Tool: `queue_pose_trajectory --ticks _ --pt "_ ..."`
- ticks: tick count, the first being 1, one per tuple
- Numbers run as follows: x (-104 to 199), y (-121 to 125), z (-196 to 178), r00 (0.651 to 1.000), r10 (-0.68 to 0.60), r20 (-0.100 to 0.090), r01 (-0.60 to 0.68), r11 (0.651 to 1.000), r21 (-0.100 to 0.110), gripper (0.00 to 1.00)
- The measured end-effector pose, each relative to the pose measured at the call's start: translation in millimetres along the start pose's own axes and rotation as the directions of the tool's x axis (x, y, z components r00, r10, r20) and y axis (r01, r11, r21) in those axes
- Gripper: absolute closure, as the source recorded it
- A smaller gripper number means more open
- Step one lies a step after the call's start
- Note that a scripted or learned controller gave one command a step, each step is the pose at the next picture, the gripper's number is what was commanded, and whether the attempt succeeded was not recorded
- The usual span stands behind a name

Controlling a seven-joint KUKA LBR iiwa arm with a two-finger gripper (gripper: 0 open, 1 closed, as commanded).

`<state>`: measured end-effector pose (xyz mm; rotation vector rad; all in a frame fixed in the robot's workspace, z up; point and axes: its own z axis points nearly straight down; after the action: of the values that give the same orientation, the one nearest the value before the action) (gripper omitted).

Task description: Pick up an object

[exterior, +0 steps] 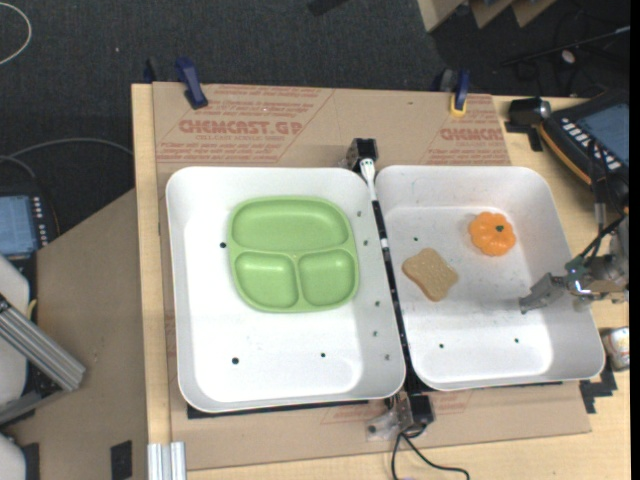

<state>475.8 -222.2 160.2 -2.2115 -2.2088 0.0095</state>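
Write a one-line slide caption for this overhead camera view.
Claw low in the right bin near a bread slice and orange pepper; green divided plate in the left bin.

Two white bins, glossy: left bin (pixel 200 348) dotted w/ small black spots, right bin (pixel 500 353) likewise. A pale-green divided plate (pixel 293 253), plain, no pattern, is seen in the left bin. In the right bin an orange pumpkin-like piece (pixel 492 233) w/ a darker top, and a tan toast-shaped piece (pixel 431 273) w/ a browner edge, are seen. The counter (pixel 300 123) is light-brown board, printed w/ faded red lettering. Blue clamp (pixel 190 81) at its far edge. Floor (pixel 80 28) dark grey.
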Motion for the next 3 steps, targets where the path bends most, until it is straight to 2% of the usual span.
queue_pose_trajectory --ticks 1,2,3 --pt "106.7 7.3 68.1 1.000 -0.011 -0.002 0.011 1.000 -0.007 0.00" --pt "137.6 4.2 -145.3 1.000 -0.007 0.009 0.007 0.999 -0.036 0.00" --pt "-9.9 31.6 -142.7 1.000 0.011 0.017 -0.010 1.000 -0.020 0.00"
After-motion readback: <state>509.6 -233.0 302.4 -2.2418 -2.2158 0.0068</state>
